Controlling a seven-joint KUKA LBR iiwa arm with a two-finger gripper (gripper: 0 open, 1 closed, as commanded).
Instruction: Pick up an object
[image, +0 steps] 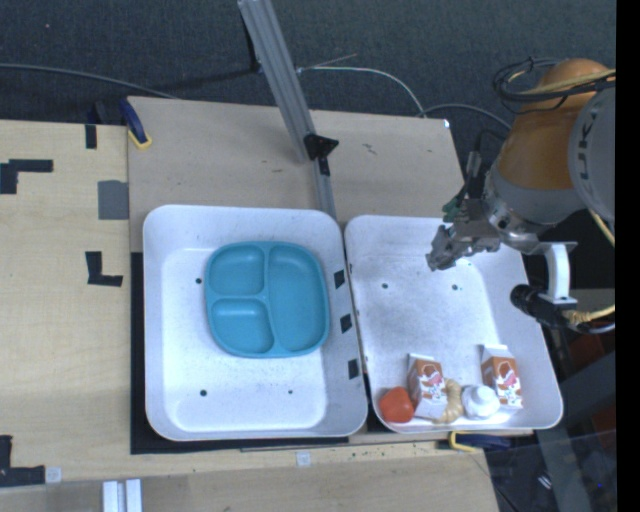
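Small cartons (428, 385), an orange ball (397, 405) and a white cap (482, 402) crowd the right bin's (420, 300) six o'clock edge, well apart from the gripper (443, 256) at twelve o'clock, its grip state impossible to tell; approaching the outermost carton (502, 378) looks cleanest.

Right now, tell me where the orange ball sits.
The orange ball lies in the right bin, at its near left corner, touching the left of two small cartons. The gripper hovers over the bin's far end.
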